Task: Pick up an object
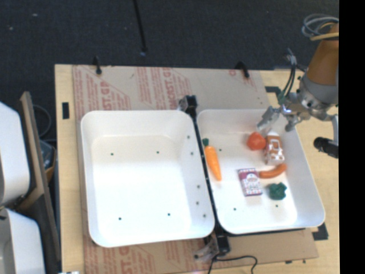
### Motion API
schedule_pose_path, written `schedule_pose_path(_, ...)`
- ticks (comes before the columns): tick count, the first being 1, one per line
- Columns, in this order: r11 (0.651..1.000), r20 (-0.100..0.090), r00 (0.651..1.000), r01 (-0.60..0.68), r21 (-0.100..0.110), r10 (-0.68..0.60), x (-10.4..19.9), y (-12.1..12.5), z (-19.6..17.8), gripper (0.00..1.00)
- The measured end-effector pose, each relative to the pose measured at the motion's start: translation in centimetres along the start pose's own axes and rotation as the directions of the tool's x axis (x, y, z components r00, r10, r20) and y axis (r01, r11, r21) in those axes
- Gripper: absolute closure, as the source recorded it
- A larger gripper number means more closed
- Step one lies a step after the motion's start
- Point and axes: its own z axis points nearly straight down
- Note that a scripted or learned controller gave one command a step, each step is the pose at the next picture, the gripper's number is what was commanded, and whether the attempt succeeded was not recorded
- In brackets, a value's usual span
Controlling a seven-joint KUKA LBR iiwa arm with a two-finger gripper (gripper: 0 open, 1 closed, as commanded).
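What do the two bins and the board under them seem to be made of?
The two bins, left bin and right bin, look like smooth moulded white plastic: rounded corners, an even, slightly glossy surface, small dark holes in the floors. The board looks like matte brown cardboard or fibreboard with red printed lettering; which one is unclear.

Two bins on the table (68, 153): left bin (91, 136) and right bin (308, 210) side by side. Right bin holds: carrot (213, 162) at 9 o'clock; tomato (256, 141) and carton (274, 148) at 12 o'clock; sausage (272, 171), card box (250, 182) and broccoli (278, 190) toward 4 o'clock.
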Motion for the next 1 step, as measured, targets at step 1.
schedule_pose_path(1,1.0,0.0,1.0,0.0,0.001,0.0,0.6,0.75,5.32,0.0)
